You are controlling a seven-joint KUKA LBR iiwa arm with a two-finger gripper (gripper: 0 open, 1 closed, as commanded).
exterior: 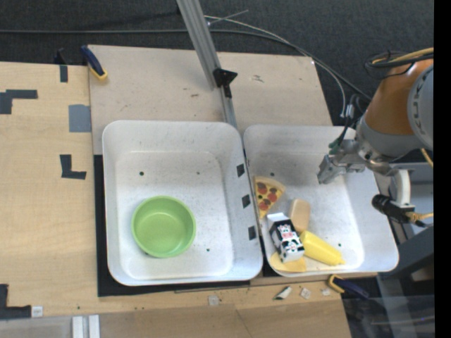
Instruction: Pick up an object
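The task names no single thing, so the candidates are the small items clustered at the near left of the right-hand shallow white bin (352,146). A yellow, banana-like plastic piece (323,250) lies flat with its long axis running from upper left to lower right, its narrower end toward the bin's near right corner. Just beside it on the left sits a small black-and-white box-shaped toy (286,239), its long axis nearly along the bin's depth, tilted slightly. A tan wedge-shaped piece (301,214) touches the toy's far side, and a flat pale yellow slice (288,264) shows beneath the toy's near end. Farther up lies a toy pizza slice (268,193), orange with red dots, its tip pointing toward the near edge.

The gripper (331,169) hangs over the bin's far right part, well apart from the cluster, with nothing between its fingers; how far the jaws stand apart I cannot tell.

In the left-hand white bin (127,146), a round green plastic bowl (163,225) sits upright near the front left.
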